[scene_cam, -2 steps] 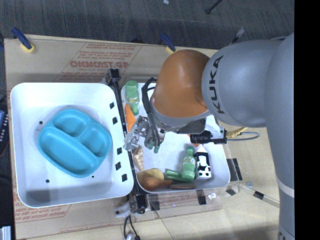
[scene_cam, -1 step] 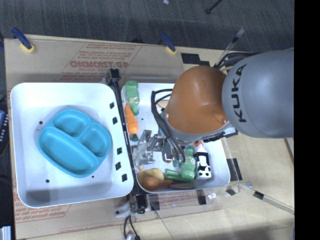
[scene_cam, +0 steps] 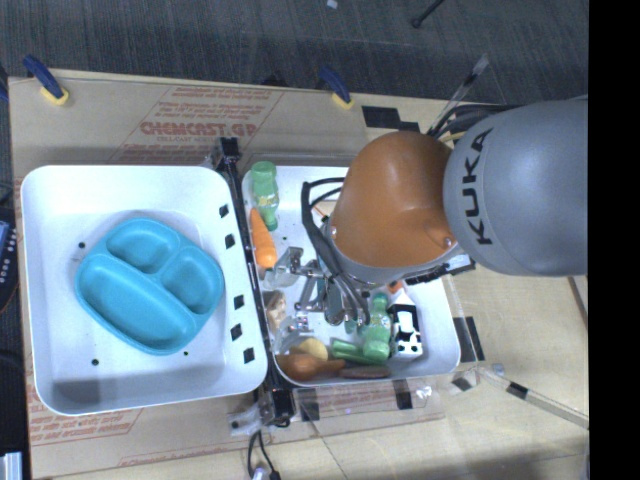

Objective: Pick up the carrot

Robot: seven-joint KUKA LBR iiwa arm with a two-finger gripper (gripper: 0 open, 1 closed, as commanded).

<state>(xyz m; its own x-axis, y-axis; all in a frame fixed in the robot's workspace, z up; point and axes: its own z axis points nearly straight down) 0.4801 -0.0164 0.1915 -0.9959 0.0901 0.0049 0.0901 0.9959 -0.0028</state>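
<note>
The orange carrot (scene_cam: 263, 240) lies lengthwise against the left wall of the right bin (scene_cam: 440, 303), its thick end pointing toward the front. My gripper (scene_cam: 320, 298) hangs low over the middle of that bin, just to the right of and slightly nearer the front than the carrot's lower end. Nothing orange shows at the gripper. The arm's orange band and grey wrist cover much of the bin's right half.
A green bottle (scene_cam: 263, 182) lies at the back of the right bin, above the carrot. Green pieces (scene_cam: 366, 344), a black-and-white toy (scene_cam: 405, 331) and brown and yellow items (scene_cam: 312, 358) crowd the front. A blue divided plate (scene_cam: 150, 283) sits in the left bin (scene_cam: 50, 198).
</note>
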